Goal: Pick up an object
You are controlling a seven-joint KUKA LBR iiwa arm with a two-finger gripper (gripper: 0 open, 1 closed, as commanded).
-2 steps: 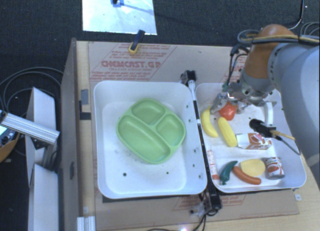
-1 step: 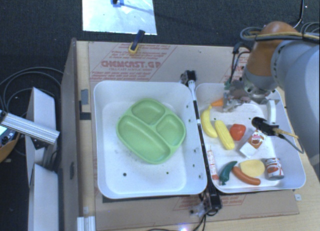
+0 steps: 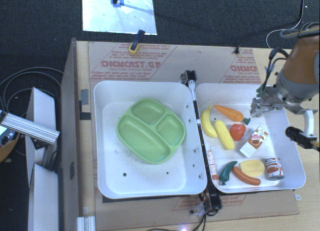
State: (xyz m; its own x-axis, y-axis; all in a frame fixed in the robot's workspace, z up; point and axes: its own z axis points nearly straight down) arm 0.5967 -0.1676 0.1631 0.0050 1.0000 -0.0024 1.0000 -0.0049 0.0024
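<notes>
Lying in the right bin (image 3: 299,175), the toy foods crowd its middle and lower half: an orange carrot (image 3: 228,112) near the top, a yellow banana (image 3: 208,123) and a ribbed corn cob (image 3: 224,134) side by side, a red tomato (image 3: 238,131) touching the corn, a small white carton (image 3: 253,142), a yellow lemon-shaped piece (image 3: 252,167), a red sausage (image 3: 246,176), a green pepper (image 3: 226,171) and a small can (image 3: 273,168). The hand (image 3: 261,106) hangs over the bin's upper right part, just beside the carrot's tip; whether it is released or clenched cannot be told, and nothing shows between its tips. Bare white floor lies along the bin's upper edge. The left bin (image 3: 107,175) carries a smooth green divided plate (image 3: 151,131), with open room around it. Both bins rest on a cardboard-covered surface (image 3: 165,60).
</notes>
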